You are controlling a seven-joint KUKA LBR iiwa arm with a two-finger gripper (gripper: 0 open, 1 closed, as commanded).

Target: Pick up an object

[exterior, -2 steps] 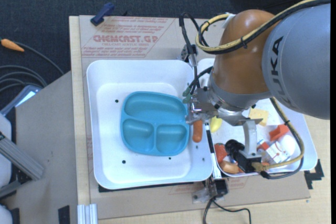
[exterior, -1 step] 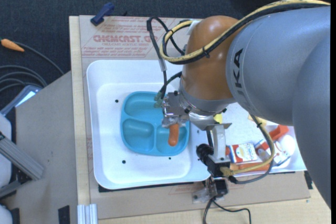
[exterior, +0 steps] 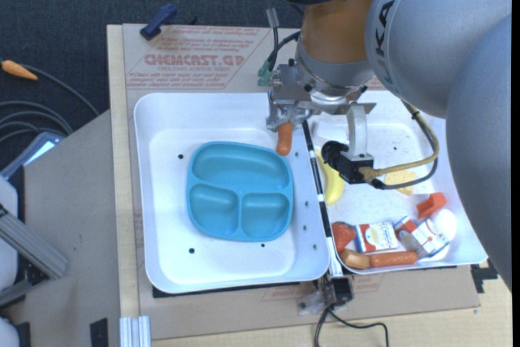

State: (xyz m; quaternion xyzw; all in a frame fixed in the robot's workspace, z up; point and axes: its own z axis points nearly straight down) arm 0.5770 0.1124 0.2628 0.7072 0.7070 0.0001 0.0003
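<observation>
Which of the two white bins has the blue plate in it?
The left bin holds the blue divided plate. The right bin holds toy food instead, such as the banana.

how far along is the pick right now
Looks about midway. Done: the hand has reached the left white bin, above the blue divided plate. In hand: a small orange carrot-like piece hangs at its tip, though the grip itself is hidden. Left: lifting it clear.
</observation>
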